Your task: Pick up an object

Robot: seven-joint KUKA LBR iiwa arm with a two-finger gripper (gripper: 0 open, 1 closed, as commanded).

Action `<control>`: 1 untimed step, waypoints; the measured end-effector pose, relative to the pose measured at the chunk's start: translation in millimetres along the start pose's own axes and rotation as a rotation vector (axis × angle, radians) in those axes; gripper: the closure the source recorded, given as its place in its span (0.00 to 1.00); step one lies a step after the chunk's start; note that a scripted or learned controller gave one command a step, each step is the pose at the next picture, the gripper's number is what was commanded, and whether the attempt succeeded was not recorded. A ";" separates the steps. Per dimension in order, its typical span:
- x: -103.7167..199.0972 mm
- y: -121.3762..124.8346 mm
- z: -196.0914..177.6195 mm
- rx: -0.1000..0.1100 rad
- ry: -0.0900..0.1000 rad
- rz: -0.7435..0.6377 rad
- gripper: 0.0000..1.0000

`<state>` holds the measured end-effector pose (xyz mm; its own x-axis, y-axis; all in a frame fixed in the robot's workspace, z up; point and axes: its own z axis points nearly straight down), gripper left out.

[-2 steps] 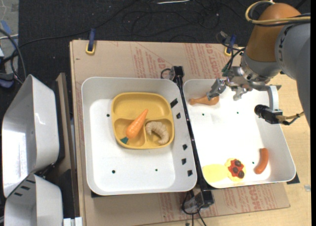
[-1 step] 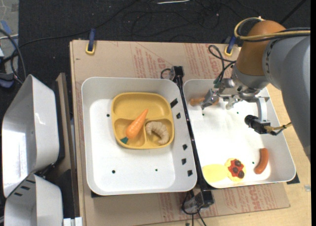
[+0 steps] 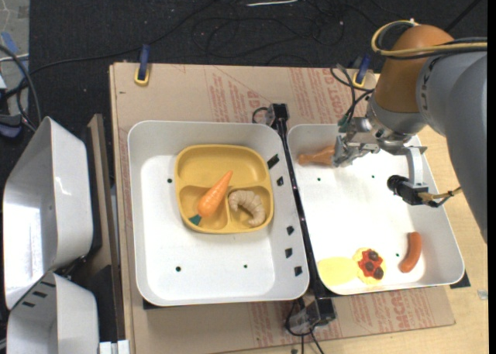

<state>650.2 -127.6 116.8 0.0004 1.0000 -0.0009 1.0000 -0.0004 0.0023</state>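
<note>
My gripper (image 3: 346, 151) hangs low over the far left part of the right bin (image 3: 364, 213), below the orange wrist band. A small orange-brown piece (image 3: 313, 158) lies on the bin floor just left of the gripper, its right end reaching the gripper's tip. Whether they touch is unclear. Near the front right corner of this bin lies a reddish sausage (image 3: 411, 252). A flat yellow slice (image 3: 339, 270) with a red and black topping (image 3: 370, 263) sits at the front edge.
In the left bin (image 3: 155, 267) stands a yellow divided plate (image 3: 194, 166) holding an orange carrot (image 3: 215, 194) and a pale shrimp (image 3: 249, 205). A black cable fitting (image 3: 403, 187) hangs over the right bin. A black divider (image 3: 291, 190) separates the bins.
</note>
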 end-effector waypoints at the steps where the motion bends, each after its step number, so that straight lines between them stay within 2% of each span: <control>1: 6.3 8.6 -48.9 -0.003 0.000 -0.005 1.00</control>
